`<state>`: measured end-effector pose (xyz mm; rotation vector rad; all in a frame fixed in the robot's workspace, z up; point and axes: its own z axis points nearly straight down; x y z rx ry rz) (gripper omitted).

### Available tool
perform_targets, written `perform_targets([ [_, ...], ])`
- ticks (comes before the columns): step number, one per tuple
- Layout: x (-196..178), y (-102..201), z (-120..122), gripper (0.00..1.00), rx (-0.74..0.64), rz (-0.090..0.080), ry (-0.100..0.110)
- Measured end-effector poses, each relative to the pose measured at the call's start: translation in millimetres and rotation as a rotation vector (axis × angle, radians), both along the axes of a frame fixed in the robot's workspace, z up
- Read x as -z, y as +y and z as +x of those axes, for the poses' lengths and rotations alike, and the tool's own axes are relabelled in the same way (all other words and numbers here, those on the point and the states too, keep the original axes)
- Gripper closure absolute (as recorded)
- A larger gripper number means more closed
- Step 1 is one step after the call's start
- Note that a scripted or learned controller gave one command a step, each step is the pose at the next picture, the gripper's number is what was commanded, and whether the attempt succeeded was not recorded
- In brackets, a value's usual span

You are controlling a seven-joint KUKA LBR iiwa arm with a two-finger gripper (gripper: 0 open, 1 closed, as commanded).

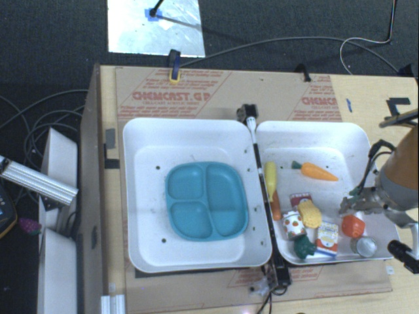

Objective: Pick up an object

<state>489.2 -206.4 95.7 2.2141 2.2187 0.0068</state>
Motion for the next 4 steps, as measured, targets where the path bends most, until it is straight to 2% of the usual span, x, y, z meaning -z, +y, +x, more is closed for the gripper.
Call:
perform_targets([
  [1,-44.6,27.3,13.6,1.0,-0.002,0.001,0.004],
  [2,-44.4,27.0,13.3,0.0,-0.001,0.001,0.005],
  [3,11.8,107.6,57.4,0.0,-0.002,0.003,0.007],
  [4,1.5,106.7,57.7,1.0,-0.003,0.002,0.006],
])
